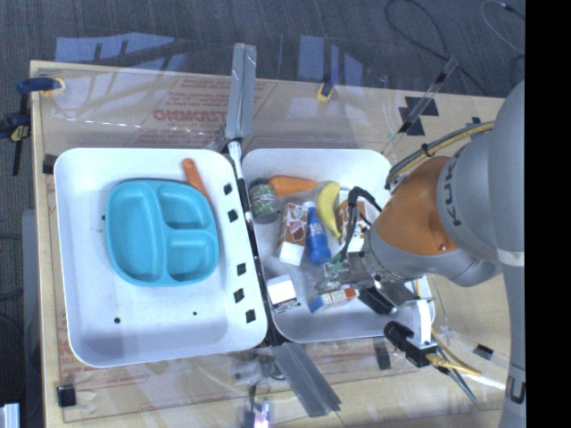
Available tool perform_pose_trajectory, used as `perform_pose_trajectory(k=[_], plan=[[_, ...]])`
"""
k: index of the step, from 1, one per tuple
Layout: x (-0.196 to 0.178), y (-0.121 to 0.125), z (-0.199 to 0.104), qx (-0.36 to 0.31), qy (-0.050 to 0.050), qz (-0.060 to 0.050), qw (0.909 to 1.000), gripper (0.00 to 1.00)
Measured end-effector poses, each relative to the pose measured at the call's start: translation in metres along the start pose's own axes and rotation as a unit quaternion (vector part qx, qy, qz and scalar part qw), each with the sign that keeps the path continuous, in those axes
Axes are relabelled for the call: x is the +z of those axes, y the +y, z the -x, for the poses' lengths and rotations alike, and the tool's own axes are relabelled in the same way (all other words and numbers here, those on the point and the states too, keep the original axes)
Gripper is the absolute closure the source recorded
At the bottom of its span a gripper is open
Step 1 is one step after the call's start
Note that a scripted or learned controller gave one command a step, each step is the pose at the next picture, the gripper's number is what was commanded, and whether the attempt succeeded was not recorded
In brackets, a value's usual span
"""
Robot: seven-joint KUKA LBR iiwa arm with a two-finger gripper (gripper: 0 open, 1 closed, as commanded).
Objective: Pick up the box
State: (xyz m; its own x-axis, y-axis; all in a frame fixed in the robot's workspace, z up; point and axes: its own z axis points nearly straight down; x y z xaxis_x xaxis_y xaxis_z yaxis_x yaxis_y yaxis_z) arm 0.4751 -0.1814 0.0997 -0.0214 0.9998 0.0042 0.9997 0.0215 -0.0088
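While the arm (446, 212) hangs low over the right bin: the step in hand looks like the reach and grasp; nothing is seen lifted.
Right bin (308, 333): the crowded one, its front wall nearest the camera.
White block (281, 291): at the front left of that bin, just beside the divider, apart from the gripper.
Box (330, 299): small carton with red and blue print, flat on the bin floor near the front, at the foot of the gripper; judged the target because the tool is over it.
Gripper (343, 276): down among the items, just above or touching the box; the wrist hides its tip, so whether it is open or shut cannot be told, nor whether it has hold of anything.
Bottle (318, 239): blue, just behind the gripper, next to a second white block (290, 253) and a brown packet (294, 223).
Banana (329, 205): farther back, near the wrist.
Carrot (293, 185) and can (263, 200): at the far wall.
Left bin (89, 328): bears a blue tray (162, 232).
Next move: calls for a firm close on the box alone, then a straight lift clear of the bottle and the blocks.
Risk: crowding may let a neighbour be pinched or the box slip.
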Motion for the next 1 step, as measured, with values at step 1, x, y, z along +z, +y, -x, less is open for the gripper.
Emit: perform_pose_trajectory(k=[1], plan=[[0.0075, 0.0019, -0.0548, 0.116, -0.006, 0.005, 0.9932, 1.00]])
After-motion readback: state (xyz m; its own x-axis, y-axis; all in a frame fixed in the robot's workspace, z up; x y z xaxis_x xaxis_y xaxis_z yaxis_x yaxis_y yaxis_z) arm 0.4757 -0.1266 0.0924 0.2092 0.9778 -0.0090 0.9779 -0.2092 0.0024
